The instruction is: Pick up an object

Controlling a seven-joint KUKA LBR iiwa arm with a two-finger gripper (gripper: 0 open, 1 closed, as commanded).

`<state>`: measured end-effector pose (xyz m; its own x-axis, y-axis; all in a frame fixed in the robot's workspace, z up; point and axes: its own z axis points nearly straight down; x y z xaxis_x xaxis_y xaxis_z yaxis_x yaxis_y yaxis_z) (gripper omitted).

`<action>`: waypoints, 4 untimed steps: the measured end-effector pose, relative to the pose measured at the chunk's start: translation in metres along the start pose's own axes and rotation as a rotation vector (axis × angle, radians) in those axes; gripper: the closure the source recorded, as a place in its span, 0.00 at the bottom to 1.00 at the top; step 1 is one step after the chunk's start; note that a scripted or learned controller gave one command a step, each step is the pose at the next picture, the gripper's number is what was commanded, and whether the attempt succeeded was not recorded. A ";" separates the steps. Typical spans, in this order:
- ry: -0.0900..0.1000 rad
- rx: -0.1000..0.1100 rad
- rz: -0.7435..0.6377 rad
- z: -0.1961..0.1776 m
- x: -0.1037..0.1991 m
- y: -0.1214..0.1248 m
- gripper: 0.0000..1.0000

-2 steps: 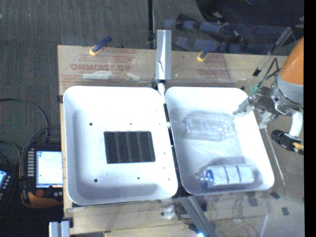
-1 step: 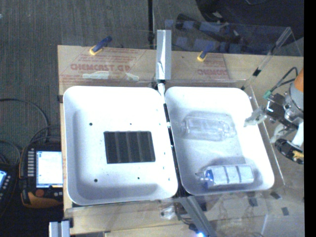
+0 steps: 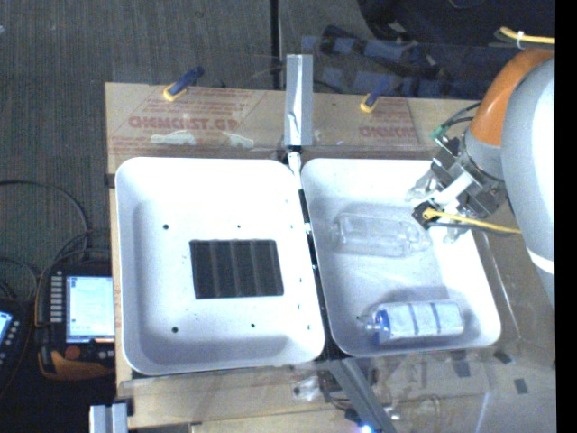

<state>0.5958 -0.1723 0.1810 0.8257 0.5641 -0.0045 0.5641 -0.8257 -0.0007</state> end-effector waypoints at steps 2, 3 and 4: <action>0.000 0.000 0.397 -0.018 -0.027 0.041 0.00; 0.001 0.006 0.397 0.066 -0.087 0.001 0.00; 0.002 0.001 0.283 0.021 -0.025 0.044 0.00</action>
